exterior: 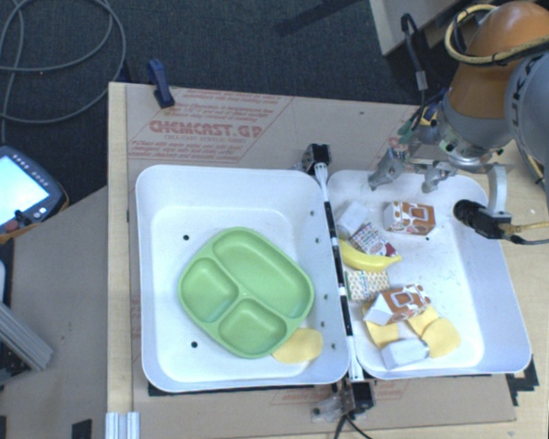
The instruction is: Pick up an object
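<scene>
**Desk:** Nearest thing to your camera?

**Me:** Cable and a small clamp [352,402] at the front edge of the tabletop [215,124], right where the two bins meet. Just above that, in the left bin [165,199], I see a green divided plate [245,290] lying flat, with a pale yellow piece [298,346] touching its front right edge.

**Desk:** And the right bin?

**Me:** My pickable things are all in the right bin [500,299], bunched toward its left side. From the front: a grey-white block [401,353], yellow chunks [438,335], a brown-and-white packet [402,301], a patterned packet [367,283], then a banana [368,257] with a small wrapped item [366,237] just behind it. Another brown-and-white packet [411,217] sits apart, nearer the back wall.

**Desk:** Where is the arm?

**Me:** I have the gripper [410,171] over the back edge of the right bin, hanging from the orange band. Its fingers [385,167] are spread apart, pointing down, and nothing sits between them. The nearest item is that rear packet, just in front of the fingers and clear of them. A black cylindrical part [481,218] sticks out beside the bin's far right.
</scene>
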Robot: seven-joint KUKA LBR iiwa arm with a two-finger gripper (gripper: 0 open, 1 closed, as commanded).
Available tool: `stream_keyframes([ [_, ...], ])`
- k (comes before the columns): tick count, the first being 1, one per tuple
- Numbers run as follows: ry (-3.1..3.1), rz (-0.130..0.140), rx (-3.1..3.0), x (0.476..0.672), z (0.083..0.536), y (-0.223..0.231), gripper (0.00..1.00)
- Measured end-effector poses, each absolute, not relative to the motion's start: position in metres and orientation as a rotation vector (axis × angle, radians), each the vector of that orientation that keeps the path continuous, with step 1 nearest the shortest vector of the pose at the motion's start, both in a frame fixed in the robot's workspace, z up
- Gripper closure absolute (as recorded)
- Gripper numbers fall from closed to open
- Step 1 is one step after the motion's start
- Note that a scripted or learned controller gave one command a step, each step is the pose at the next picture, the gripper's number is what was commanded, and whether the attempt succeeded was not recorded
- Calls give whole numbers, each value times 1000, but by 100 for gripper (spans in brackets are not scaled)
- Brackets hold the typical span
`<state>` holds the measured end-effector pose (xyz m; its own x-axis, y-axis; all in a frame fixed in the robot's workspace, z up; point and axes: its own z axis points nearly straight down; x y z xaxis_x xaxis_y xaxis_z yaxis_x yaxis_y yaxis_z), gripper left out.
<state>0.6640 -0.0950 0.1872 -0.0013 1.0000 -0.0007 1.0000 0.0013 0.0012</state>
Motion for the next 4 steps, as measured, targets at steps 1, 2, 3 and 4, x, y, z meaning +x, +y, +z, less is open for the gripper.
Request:
stream_keyframes([
  [1, 2213, 13, 2208, 637, 105, -131, 0],
  [2, 2207, 18, 2200, 664, 99, -135, 0],
  [3, 2206, 13, 2203, 673, 98, -135, 0],
  [4, 2198, 19, 2195, 663, 98, -121, 0],
])
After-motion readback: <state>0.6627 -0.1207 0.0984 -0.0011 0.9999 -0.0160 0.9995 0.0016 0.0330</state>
